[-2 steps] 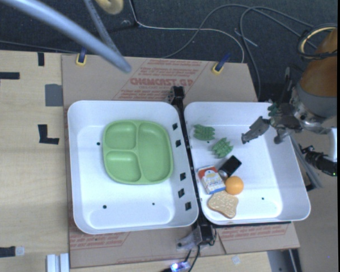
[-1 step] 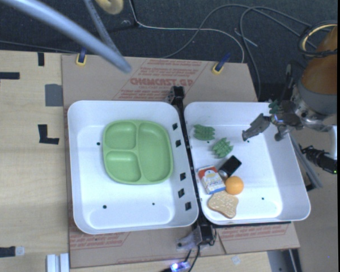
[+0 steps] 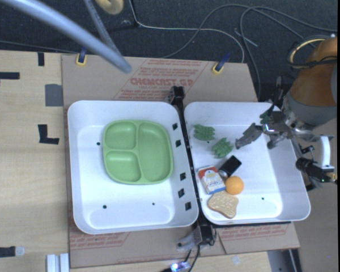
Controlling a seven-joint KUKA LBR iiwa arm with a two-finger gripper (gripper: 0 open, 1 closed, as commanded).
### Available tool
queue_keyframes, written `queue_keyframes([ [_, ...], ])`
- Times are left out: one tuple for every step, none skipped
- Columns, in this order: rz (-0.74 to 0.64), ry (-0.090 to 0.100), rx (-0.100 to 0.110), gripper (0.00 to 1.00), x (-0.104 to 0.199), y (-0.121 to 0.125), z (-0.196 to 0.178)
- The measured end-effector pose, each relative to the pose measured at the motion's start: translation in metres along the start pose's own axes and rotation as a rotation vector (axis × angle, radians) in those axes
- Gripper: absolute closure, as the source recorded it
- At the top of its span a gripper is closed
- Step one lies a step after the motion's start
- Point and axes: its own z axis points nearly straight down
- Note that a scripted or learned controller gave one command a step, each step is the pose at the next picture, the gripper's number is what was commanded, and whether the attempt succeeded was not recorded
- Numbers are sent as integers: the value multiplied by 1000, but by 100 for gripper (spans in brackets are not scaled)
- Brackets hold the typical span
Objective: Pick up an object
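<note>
A: What lies at the far left?

B: The wooden surface [image 3: 22,169], with black tape marks on it. On it sits a cardboard sheet [image 3: 158,78] that carries both bins.

A: And the left bin?

B: The left bin [image 3: 85,208] holds a green divided plate [image 3: 137,152], lying flat with its three compartments facing up.

A: What is in the right bin?

B: The right bin [image 3: 283,205] holds the loose things. Near the dividing wall lies one green leafy piece [image 3: 203,132], and a second green piece [image 3: 222,147] lies just beside it to the right. Lower down, a small red and white packet [image 3: 212,180] lies close to a black block [image 3: 230,165]. An orange ball [image 3: 234,185] is touching or nearly touching the packet. A piece of toast [image 3: 223,205] lies nearest the front wall.

A: Where is the arm?

B: The gripper [image 3: 262,134] hangs over the right part of the right bin, apart from all the objects. Its fingers [image 3: 246,137] are spread, one reaching left toward the second green piece, with nothing between them.
</note>
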Motion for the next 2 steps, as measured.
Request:
queue_keyframes([
  [0,0,1,0,1,1,44],
  [-1,1,1,0,8,8,102],
])
